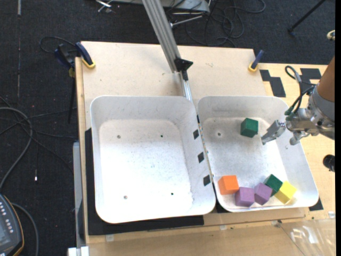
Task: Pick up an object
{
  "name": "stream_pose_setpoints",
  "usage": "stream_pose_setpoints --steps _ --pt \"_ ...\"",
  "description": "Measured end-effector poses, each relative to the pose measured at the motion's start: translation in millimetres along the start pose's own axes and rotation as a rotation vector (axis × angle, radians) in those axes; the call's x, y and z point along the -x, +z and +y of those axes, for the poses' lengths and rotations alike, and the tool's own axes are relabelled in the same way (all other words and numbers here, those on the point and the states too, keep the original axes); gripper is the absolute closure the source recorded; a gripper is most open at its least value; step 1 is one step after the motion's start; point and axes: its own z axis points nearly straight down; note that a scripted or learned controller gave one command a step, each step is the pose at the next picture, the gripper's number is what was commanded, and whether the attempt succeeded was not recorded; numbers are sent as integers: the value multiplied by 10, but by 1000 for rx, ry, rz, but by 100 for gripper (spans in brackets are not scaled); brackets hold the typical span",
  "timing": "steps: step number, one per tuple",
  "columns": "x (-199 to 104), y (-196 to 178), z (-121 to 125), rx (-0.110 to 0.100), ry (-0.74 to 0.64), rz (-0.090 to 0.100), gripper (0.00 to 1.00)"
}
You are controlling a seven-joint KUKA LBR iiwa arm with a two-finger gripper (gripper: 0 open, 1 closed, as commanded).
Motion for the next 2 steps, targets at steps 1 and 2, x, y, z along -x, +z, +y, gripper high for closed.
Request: stream_pose_setpoints --steps 1,2 --pt "292 568 755 0 -4 -3 0" --pt "331 -669 777 10 -3 -4 0"
